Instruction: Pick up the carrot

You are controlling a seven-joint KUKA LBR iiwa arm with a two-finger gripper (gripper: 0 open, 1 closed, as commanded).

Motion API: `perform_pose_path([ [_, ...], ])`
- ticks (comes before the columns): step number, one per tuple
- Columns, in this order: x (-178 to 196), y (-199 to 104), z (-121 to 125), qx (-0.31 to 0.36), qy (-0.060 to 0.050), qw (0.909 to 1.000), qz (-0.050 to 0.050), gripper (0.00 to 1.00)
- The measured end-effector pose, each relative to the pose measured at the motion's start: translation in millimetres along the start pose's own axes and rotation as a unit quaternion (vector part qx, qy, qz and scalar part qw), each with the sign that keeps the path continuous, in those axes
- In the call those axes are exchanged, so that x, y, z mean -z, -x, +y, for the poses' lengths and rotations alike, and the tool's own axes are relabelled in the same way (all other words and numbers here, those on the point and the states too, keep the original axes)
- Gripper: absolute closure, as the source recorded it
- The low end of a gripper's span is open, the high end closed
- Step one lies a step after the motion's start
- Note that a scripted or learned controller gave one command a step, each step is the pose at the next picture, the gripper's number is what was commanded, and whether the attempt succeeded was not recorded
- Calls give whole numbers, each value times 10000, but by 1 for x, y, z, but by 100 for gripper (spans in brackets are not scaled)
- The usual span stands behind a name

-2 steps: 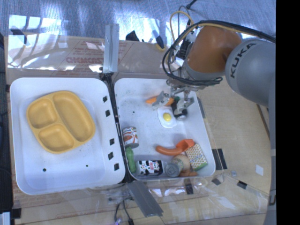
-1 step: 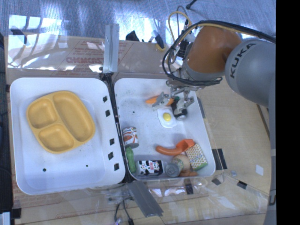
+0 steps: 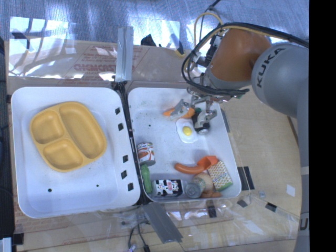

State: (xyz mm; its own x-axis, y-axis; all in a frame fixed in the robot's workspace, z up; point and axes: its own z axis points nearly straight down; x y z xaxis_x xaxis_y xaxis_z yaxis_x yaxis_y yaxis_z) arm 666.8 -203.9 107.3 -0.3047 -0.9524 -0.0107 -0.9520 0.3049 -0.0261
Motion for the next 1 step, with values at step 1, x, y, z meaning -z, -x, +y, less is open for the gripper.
perform_pose_path([
  [1,0,0,13,1142,0,9935,-14,0],
])
